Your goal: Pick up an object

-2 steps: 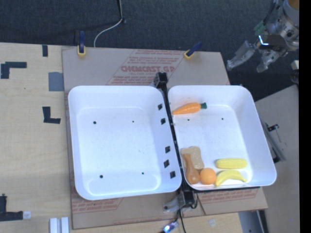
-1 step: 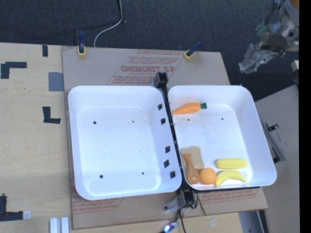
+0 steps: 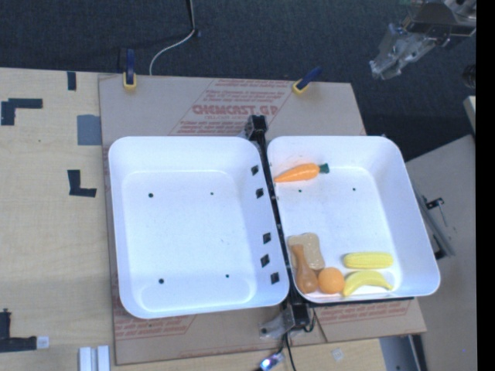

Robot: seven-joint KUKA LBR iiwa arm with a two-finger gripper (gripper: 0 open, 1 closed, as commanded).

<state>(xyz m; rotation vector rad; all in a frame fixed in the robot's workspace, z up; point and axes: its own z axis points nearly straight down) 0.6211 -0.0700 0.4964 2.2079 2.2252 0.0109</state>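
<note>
The claw (image 3: 387, 64) hangs high at the upper right, well apart from both bins — whether it is open or closed, I cannot tell. In the right bin (image 3: 387, 154) lie a carrot (image 3: 298, 173) by the divider and, along the near wall, a bread slice (image 3: 307, 250), an orange (image 3: 330, 281), corn (image 3: 367, 260) and a banana (image 3: 366, 283).

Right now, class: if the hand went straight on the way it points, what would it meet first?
The hand hangs high at the view's upper right, tilted down and left. Straight on, it would probably meet the right bin near its far rim, or the brown board just beyond; depth is unclear from this one view.
</note>
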